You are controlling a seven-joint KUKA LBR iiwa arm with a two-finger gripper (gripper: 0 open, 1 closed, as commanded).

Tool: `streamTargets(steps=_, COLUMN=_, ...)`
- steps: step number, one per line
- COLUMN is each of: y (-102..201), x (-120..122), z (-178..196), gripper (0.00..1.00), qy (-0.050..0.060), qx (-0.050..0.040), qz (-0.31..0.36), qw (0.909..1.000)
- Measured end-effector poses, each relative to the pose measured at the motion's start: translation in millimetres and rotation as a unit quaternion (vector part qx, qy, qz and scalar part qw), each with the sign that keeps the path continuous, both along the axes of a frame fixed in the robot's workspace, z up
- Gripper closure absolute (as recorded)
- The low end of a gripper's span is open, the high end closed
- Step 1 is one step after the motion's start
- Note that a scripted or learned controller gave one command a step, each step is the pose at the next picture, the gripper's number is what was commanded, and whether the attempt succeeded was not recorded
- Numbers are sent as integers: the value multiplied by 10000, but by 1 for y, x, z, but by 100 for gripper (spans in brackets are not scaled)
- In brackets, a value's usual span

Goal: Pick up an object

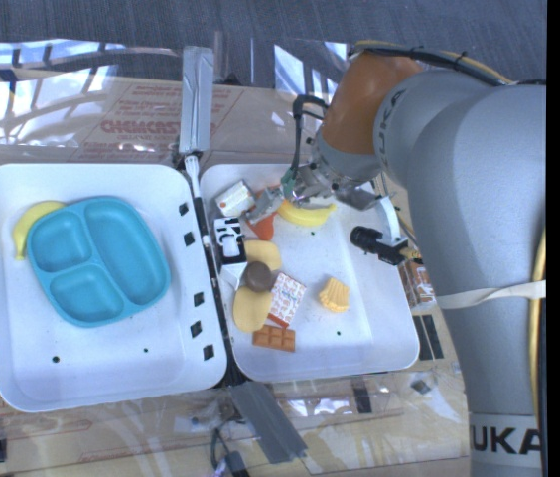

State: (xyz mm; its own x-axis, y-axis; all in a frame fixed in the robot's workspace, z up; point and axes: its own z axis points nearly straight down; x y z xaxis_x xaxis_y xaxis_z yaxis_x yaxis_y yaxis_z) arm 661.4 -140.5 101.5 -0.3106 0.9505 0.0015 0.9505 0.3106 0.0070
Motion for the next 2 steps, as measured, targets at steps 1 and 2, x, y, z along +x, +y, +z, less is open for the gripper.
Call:
streamTargets(steps=1, y=1, x=-3, z=8, gripper=100, qy=88, qx=12, qz=31, qw=10000)
streamTargets(steps=2, y=80, x=-3, z=94, gripper=100, qy=10, qx=-8, qz=-978, qw=9952)
